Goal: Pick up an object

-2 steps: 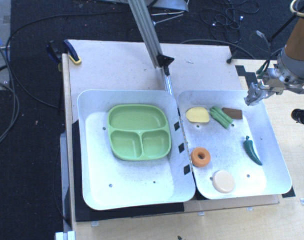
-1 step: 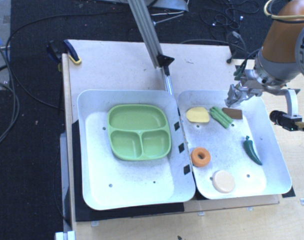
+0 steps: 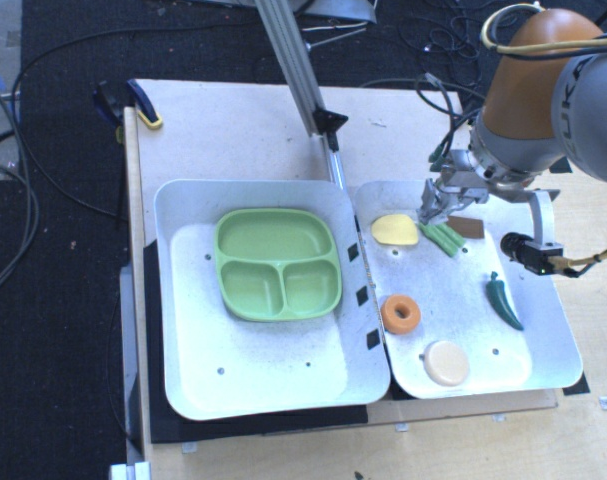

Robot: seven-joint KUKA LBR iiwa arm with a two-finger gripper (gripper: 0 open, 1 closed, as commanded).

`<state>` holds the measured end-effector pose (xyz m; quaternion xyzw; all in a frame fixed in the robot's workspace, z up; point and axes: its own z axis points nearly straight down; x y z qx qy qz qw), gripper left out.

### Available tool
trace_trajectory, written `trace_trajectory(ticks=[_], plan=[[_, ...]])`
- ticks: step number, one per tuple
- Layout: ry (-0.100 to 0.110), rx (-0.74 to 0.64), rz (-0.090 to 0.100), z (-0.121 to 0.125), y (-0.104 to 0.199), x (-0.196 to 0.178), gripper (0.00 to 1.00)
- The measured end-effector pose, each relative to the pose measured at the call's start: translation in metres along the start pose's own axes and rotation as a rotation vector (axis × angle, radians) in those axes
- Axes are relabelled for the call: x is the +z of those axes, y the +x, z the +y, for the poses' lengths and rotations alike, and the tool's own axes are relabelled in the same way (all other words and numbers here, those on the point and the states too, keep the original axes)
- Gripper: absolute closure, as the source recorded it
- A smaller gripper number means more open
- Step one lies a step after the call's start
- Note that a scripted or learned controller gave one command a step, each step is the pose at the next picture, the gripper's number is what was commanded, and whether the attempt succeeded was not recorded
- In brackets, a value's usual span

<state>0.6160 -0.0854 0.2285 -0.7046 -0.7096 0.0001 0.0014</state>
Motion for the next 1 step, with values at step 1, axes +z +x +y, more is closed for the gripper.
trace_trajectory(ticks=[1], plan=[[-0.002, -0.001, 0.000, -0.0034, 0.0544, -0.0096, 1.00]])
